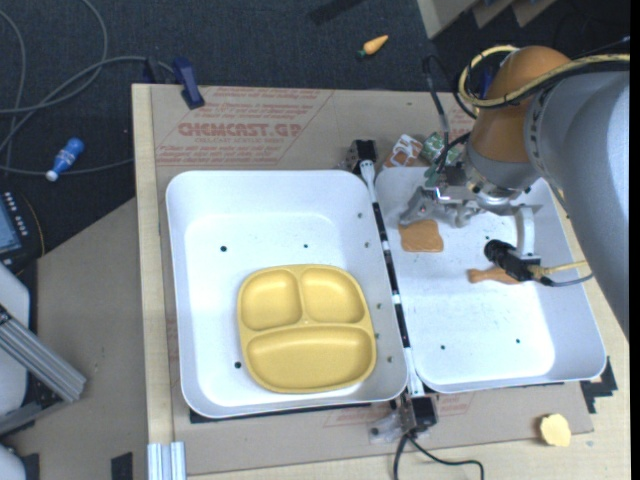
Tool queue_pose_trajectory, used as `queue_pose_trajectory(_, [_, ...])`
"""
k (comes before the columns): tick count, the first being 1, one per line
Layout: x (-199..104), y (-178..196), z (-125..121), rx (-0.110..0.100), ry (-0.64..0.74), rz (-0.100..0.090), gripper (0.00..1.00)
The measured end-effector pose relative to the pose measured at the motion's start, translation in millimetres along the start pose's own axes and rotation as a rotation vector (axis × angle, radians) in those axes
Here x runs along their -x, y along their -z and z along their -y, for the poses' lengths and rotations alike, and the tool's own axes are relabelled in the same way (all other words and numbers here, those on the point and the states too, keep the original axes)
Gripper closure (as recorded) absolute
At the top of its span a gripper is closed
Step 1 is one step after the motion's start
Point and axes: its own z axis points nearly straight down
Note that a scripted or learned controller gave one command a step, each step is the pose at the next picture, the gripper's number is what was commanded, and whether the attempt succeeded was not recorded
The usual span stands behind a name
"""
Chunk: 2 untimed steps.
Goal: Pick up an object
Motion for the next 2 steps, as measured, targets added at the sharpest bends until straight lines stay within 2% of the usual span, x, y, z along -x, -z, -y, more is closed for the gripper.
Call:
queue_pose_trajectory(1, [-1,0,20,-0.006,-0.002,-0.001,0.00])
queue_pose_trajectory(2, [-3,0,-8,0.001,0.000,0.000,0.00])
